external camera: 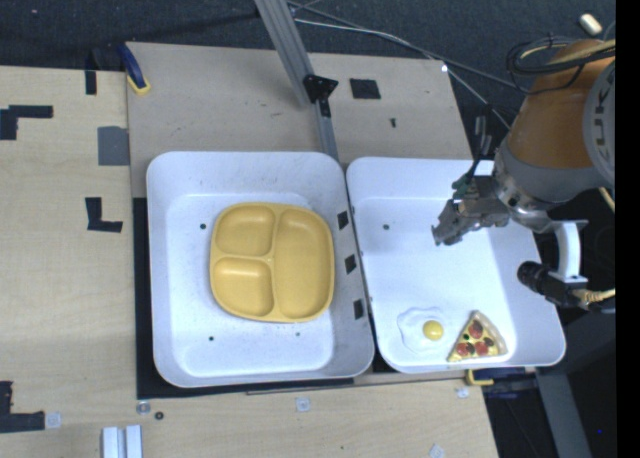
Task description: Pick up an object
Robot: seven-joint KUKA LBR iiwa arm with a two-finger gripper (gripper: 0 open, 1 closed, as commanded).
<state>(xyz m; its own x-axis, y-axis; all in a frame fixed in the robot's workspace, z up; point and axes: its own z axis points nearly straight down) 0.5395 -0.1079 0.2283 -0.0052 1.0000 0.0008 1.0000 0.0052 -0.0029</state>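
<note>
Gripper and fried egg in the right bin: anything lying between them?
No. In the camera view, bare white bin floor runs from the gripper down to the fried egg; the pizza slice lies beside the egg.

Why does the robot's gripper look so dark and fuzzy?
In the camera view, the gripper is dark metal against the bright white right bin, and the picture is a bit soft, so its small parts blur together; the yellow plate and the fried egg show up clearly because they are bigger and brighter.

lab | plywood bench [60, 276] | tape marks | two white bins [170, 246]
</note>
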